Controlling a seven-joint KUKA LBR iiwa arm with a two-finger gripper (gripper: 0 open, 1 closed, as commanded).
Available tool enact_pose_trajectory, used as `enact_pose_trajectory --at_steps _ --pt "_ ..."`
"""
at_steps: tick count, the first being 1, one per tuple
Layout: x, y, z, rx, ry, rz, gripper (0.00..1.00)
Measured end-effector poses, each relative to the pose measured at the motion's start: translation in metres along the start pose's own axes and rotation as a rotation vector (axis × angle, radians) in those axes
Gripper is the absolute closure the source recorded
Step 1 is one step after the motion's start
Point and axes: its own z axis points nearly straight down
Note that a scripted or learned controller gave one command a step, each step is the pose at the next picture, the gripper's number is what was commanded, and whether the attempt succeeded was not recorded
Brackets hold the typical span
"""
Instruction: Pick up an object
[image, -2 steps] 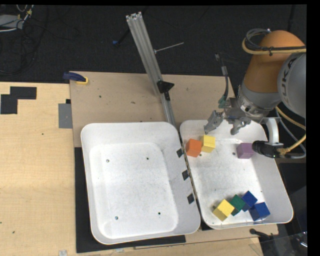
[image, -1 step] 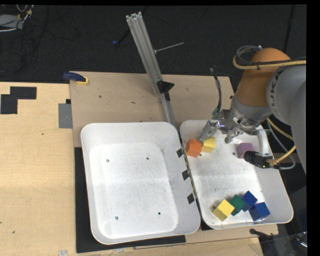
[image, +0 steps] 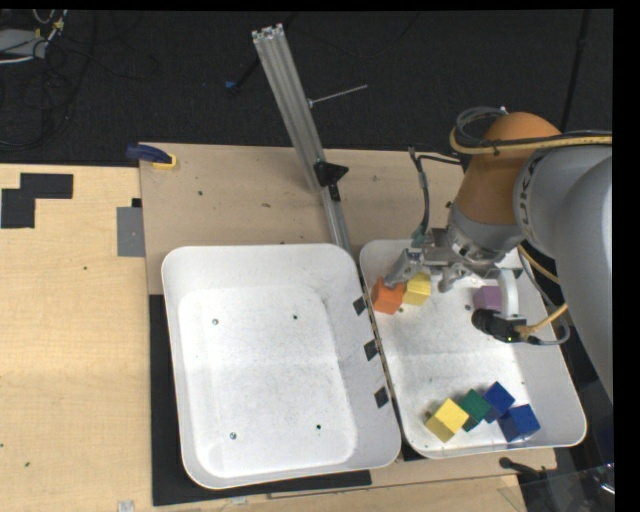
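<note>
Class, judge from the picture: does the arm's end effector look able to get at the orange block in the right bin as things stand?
Probably yes. The end effector hangs just above and beside the orange block, whose top is bare. A yellow block sits close beside it and the bin wall is near, so room is tight.

A pale wooden bench (image: 70, 300) meets a dark floor (image: 150, 70) strewn with cables (image: 35, 35), while a slanted aluminium rail (image: 295, 110) rises behind.

You have two bins side by side on the bench (image: 240, 200). In the right bin (image: 560, 380), two blocks (image: 400, 294) lie touching at the far left under the gripper (image: 430, 268); four blocks (image: 480, 410) cluster at the near edge.
</note>
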Motion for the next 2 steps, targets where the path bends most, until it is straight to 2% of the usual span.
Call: enact_pose_trajectory --at_steps 1,2 --pt "-0.003 0.001 -0.014 -0.005 -0.005 0.003 1.0" --pt "-0.003 0.005 -0.077 -0.003 -0.004 -0.003 1.0"
